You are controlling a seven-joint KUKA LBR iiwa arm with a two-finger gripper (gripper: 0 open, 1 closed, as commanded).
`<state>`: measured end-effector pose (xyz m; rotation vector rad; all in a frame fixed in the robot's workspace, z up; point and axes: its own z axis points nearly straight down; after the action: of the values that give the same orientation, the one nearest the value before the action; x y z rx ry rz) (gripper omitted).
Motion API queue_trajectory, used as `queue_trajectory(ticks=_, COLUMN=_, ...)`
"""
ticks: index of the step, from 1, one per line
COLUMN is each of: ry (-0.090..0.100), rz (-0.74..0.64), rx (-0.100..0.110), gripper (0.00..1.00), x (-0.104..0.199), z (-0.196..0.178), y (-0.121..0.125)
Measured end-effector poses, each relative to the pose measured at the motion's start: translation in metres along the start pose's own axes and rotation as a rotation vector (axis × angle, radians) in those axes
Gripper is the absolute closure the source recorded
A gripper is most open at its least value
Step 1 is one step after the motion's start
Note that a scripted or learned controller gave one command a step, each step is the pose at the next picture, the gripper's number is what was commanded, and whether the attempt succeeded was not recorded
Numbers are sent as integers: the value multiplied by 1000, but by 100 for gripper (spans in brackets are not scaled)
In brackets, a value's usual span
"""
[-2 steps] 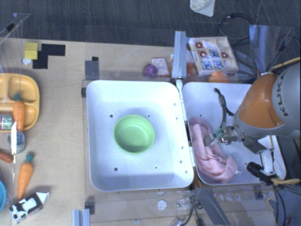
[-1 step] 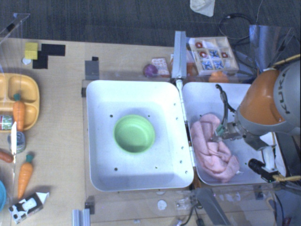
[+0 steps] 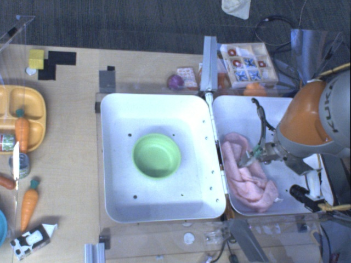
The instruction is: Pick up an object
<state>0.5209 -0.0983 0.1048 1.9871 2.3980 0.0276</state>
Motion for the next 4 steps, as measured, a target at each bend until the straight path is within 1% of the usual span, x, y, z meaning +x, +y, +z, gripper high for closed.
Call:
queue_trajectory(ticks=1, ry=4, rz=172, rx=16, gripper=0, x=-25, z=17, y=90)
queue_trajectory(ticks=2, ry=4, rz=83, rx=17, gripper=0, x=-14, z=19, y=129)
queue_trajectory(ticks=3, ry=2, rz=74, rx=8, gripper=100, x=-12, z=5, y=133)
queue_trajectory(ticks=4, ry=7, rz=-180, rx=19, gripper=100, x=-5, z=-152, y=156)
